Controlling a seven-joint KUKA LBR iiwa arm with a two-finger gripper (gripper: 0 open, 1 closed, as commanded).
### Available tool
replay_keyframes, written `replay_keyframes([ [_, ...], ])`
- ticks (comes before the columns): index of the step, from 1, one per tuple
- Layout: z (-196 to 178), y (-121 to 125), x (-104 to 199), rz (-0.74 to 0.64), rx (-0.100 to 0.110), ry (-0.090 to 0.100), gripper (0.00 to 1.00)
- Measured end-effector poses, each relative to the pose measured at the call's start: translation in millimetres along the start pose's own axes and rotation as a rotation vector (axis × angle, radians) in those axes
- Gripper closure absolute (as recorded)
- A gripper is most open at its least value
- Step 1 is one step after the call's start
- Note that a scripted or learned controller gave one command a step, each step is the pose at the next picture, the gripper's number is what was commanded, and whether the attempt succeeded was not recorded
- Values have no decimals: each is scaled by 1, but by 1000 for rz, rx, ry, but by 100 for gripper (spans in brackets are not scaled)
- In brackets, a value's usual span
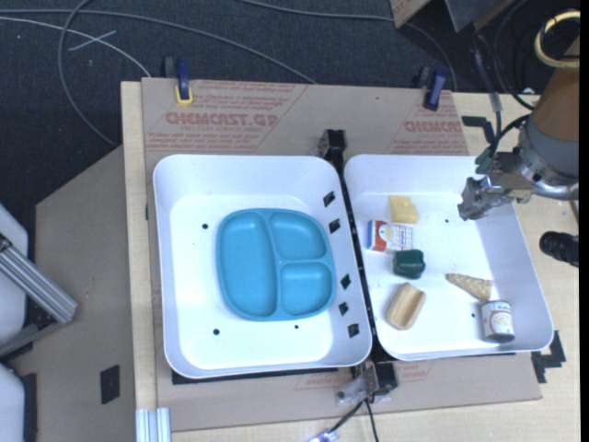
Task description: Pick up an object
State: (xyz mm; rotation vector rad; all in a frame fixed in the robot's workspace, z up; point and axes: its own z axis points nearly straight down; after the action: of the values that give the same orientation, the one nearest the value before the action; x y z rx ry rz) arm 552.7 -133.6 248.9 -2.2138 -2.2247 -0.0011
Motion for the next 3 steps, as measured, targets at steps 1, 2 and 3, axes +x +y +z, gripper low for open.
replay_keyframes([
  [1, 15, 10, 53, -1, 1, 0, 100],
  [2, 27, 22, 105, 0, 1, 0, 100],
  [3, 17, 36, 159, -1, -4, -1, 100],
])
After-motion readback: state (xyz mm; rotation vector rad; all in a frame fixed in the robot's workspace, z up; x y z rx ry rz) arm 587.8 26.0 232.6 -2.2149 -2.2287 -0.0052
